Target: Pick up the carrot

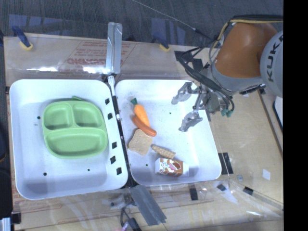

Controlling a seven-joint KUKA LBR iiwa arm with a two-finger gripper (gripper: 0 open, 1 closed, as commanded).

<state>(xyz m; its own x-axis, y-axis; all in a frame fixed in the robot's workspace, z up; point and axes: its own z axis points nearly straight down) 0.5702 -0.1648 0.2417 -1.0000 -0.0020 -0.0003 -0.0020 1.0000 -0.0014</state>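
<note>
As you look down on the bench, two shallow white bins sit side by side. Your left-hand bin (pixel 24 129) holds a green divided plate (pixel 75 129) with three compartments. Your right-hand bin (pixel 207 148) holds the food items and the arm's gripper.

The carrot (pixel 140 112) — orange, with a small green top pointing toward the far edge — lies in the right bin near the divider between the bins, tilted slightly. Just below it, touching or nearly touching its lower end, lies a sausage (pixel 145 127). Nearer to you, a slice of bread (pixel 139 143) sits against the sausage's lower side, with a waffle cone (pixel 164 151) beside it and a small carton (pixel 169 167) by the bin's near wall.

The grey arm reaches in from your right. Its gripper (pixel 186 108) hangs over the right bin's far right area, well apart from the carrot. Its two fingers (pixel 181 94) are spread apart — nothing sits between them.
</note>
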